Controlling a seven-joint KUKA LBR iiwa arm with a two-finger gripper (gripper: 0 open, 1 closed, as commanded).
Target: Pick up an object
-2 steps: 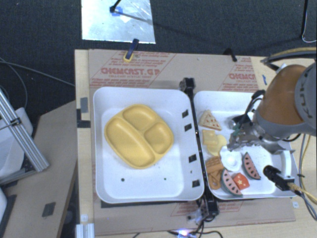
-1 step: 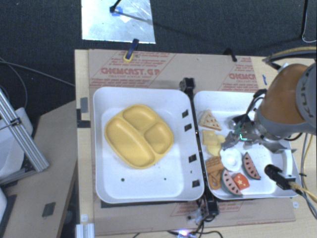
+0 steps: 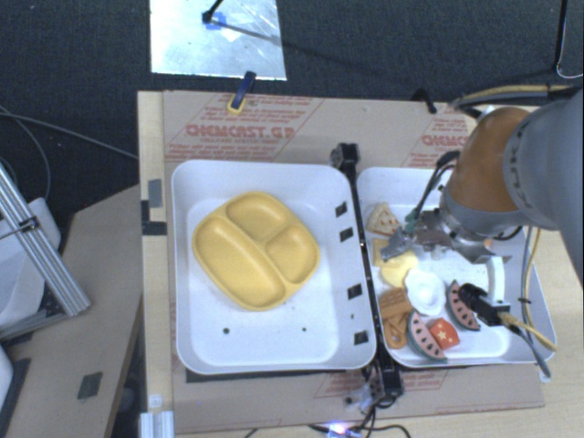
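My gripper (image 3: 401, 243) hangs low over the upper left part of the right bin (image 3: 523, 331), reaching in from the right under the grey arm. Just below it lies a pale yellow toy piece (image 3: 399, 270), and just above it a tan wedge like a pizza slice (image 3: 382, 219). Further down sit a white fried egg (image 3: 423, 290), a brown waffle piece (image 3: 394, 305), a red piece (image 3: 443, 333), a watermelon slice (image 3: 422, 336) and a second slice (image 3: 464, 307). Nothing shows between the fingers.
The left bin (image 3: 196, 336) holds a yellow three-compartment plate (image 3: 255, 249). A black divider (image 3: 360, 263) runs between the bins. Cardboard lies under both, with a blue and yellow tool (image 3: 242, 92) at the back. Cables trail along the right bin's right side.
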